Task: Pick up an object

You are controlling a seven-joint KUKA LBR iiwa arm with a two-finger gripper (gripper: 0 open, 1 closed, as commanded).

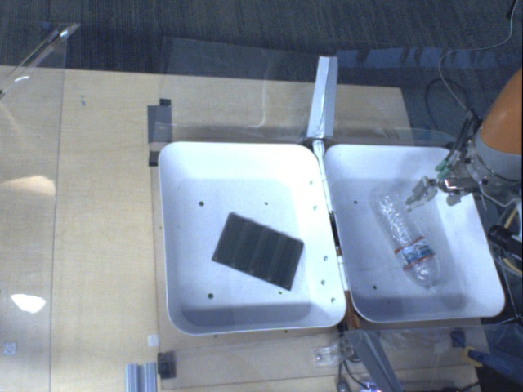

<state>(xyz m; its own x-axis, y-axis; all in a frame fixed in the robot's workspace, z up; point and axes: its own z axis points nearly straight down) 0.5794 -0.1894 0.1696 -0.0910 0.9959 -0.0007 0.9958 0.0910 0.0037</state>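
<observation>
A crumpled clear plastic bottle (406, 239) with a red and blue label lies in the right bin (364, 288), running from the middle toward the front right. A dark ridged rectangular pad (258, 251) lies flat and a little askew in the left bin (184, 219). My gripper (435, 195) hangs over the back right part of the right bin, just up and to the right of the bottle's top end. Its two fingers stand apart with nothing between them. The orange band of the arm (504, 121) shows at the right edge.
A metal post (323, 96) rises behind the seam between the two bins. Clear plastic sheeting covers the wooden bench (90, 219) to the left. Cables (470, 80) hang near the arm at the right.
</observation>
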